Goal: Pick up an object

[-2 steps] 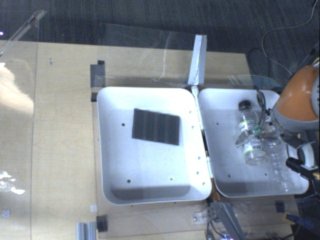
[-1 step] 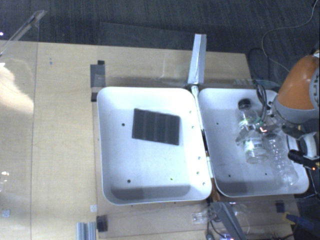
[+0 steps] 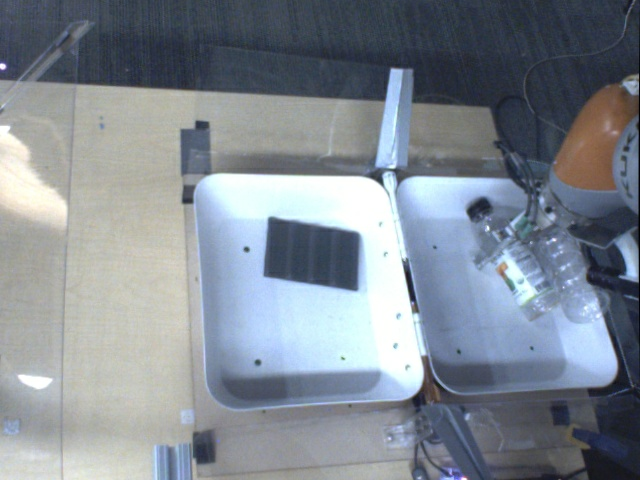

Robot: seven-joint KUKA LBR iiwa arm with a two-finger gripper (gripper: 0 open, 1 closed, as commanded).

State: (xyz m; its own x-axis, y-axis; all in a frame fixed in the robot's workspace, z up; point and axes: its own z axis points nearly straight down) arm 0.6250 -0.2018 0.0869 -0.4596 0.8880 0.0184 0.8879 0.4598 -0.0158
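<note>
The arm point(image 3: 600, 153) reaches in over the right bin point(image 3: 450, 363), and its jaws point(image 3: 530, 220) sit low at the upper right of that bin, right against a clear plastic bottle point(image 3: 520, 263). Whether the jaws are released or clenched cannot be told; the glassy plastic and the wrist hide them.

The bottle lies on its side, slanting away from the jaws: its black cap point(image 3: 478, 209) is off to one side of them, nearer the bin divider, and its labelled middle lies just below them. A second clear piece point(image 3: 570, 293), perhaps another bottle, lies just past the label, toward the bin's far corner.

To do the grasp well, the jaws should likely span the bottle across its narrow width, near the label where the body is stiffest, not along its length. Clear, round plastic probably slips and rolls, so closing squarely and low seems wise, then lifting slowly.

The dark pad point(image 3: 311, 254) in the left bin point(image 3: 230, 368) lies well apart from the jaws, flat and harder to pinch.
</note>
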